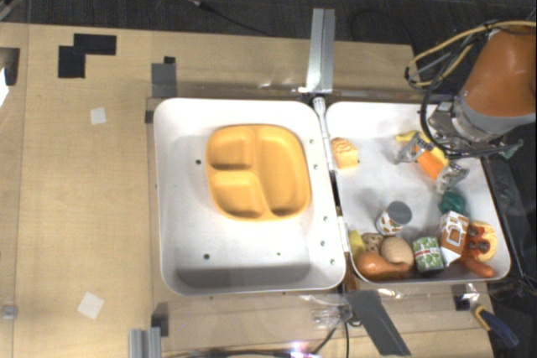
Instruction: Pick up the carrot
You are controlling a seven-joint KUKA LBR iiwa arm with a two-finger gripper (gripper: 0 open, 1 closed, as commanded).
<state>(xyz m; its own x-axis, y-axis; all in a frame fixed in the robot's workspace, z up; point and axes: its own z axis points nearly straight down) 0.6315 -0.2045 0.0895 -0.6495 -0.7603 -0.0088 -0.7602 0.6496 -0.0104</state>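
Grey arm (491,117) with broad orange band (503,75); yellow and black cables (440,54) looped alongside; pale metal fingers (453,174) below.

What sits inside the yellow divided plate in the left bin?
The yellow plate shows three bare compartments with nothing lying in them. Whatever lies beneath it on the left bin floor is covered.

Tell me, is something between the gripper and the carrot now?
Nothing visible stands between them. The gripper is right at the carrot in the right bin, its metal fingers on either side of it. The other toys lie nearer the bin's front edge.
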